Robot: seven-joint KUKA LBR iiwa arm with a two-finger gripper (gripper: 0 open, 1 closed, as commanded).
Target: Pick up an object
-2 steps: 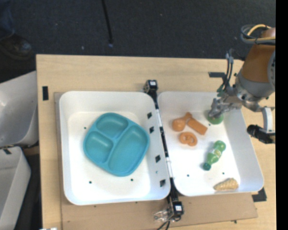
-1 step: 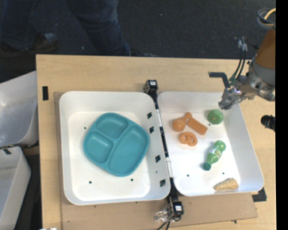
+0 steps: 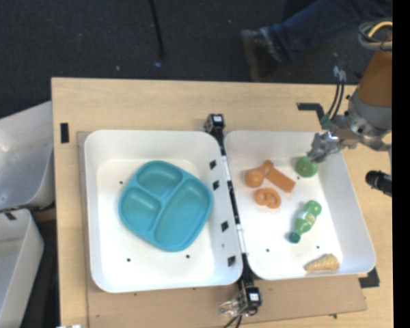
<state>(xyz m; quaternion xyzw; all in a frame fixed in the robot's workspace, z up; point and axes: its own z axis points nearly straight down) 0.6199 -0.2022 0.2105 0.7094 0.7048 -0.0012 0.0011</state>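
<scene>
Over the right-hand white bin, near its far right corner, I have the grey two-finger gripper hanging low, the arm coming in from the right. Just below and to its left sits a small round green plastic ball, touching or nearly touching the fingertips. I can't make out whether the fingers are spread or closed, or whether anything sits between them, so I won't claim a hold. The ball is round, so no long axis to line up with; the move I'd judge next is a small shift toward the bin's middle and down. Farther off lie an orange carrot-shaped toy and a green toy bottle.
</scene>
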